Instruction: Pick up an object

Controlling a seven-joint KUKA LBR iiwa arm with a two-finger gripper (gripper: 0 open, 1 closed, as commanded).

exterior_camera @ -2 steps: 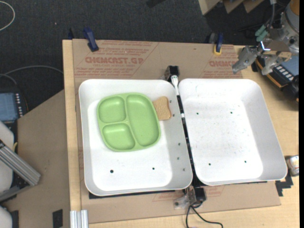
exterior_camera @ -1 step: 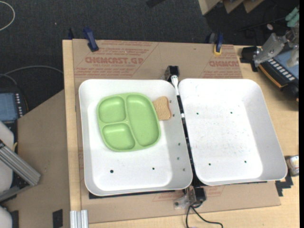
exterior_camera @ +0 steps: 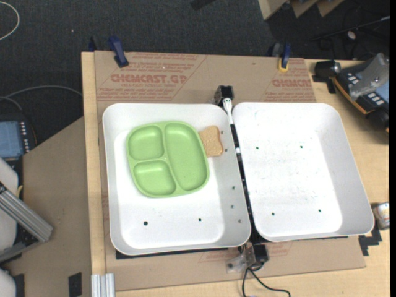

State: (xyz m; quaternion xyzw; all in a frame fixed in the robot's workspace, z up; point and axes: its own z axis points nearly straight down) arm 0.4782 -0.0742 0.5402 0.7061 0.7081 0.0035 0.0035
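A green divided plate (exterior_camera: 167, 159) with three compartments lies in the left white bin (exterior_camera: 124, 228), toward its far side. A tan, toast-like slice (exterior_camera: 212, 141) rests against the plate's right rim, close to the bin's right wall. The right white bin (exterior_camera: 297, 172) stands beside it. A grey part of the arm with an orange band (exterior_camera: 365, 85) sits at the far right, outside the right bin's far corner and well away from the plate and the slice.
Both bins rest on a cardboard sheet (exterior_camera: 154, 73) held by a blue clamp (exterior_camera: 117, 51) and a yellow clamp (exterior_camera: 284, 57). A black fixture (exterior_camera: 224, 94) sits at the far end of the seam between the bins. Cables (exterior_camera: 257, 271) trail at the front.
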